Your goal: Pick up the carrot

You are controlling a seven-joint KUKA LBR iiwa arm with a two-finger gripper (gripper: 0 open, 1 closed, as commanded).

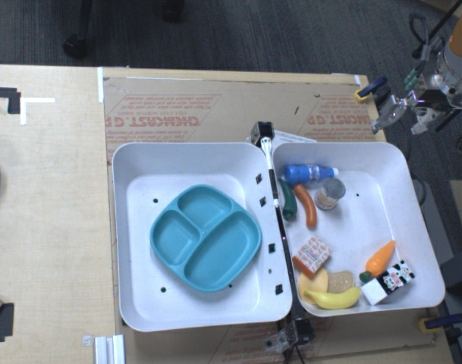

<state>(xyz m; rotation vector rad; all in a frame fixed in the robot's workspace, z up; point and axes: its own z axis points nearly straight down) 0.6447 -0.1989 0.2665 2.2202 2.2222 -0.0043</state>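
Carrot [381, 256]: orange, tapered, green-tipped, lying slantwise.

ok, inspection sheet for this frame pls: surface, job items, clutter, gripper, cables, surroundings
Surface: two white bins, left bin and right bin, on cardboard.
Job's things: carrot in right bin, near its right wall, untouched.
Clutter: blue divided plate in left bin; blue bottle, sausage, banana, cow-print block in right bin.
Grippers: gripper beyond the right bin's far corner, holding nothing.
Cables: dark cables top right.
Surroundings: chair base on carpet.
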